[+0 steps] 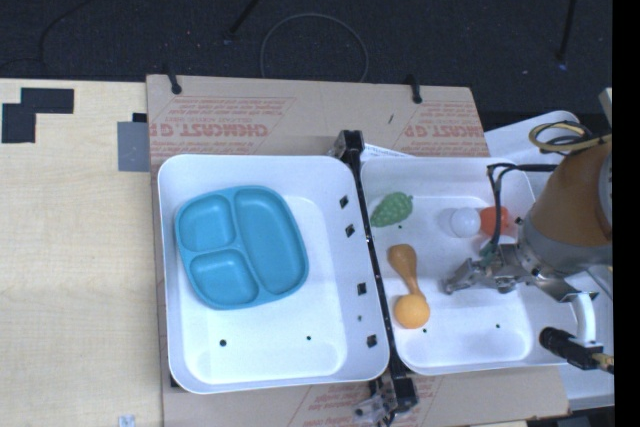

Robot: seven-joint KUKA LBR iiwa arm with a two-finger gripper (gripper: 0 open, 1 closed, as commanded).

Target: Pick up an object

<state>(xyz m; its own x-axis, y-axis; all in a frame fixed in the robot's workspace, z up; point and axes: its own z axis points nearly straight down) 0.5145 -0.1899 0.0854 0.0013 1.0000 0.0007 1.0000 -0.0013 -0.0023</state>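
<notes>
The camera view looks down on two shallow white bins that stand side by side on a sheet of cardboard (pixel 300 120).

The left bin (pixel 200 355) holds a blue divided plate (pixel 241 246) with three compartments. The plate lies in the upper left part of this bin, and the rest of the bin floor is bare white.

The right bin (pixel 470 350) holds several small things. A green leafy object (pixel 392 209) lies near the upper left corner of it, close to the divider between the bins. Below it lies an orange maraca-like toy (pixel 407 287), with its thin handle pointing up and its round head at the bottom, just beside the divider. A white round object (pixel 464 221) lies further right, and a small red-orange object (pixel 494 219) is just beside it, partly hidden by a black cable.

The arm comes in from the right, and its orange band is visible at the edge of the bin. The gripper (pixel 462 279) is low over the floor of the right bin, between the toy and the arm body, pointing to the left. It is near the toy but apart from it, and it lies below the white round object. Whether it is spread or pressed together I cannot tell, because the metal parts are small and blurred. No object is visible in its grasp.
</notes>
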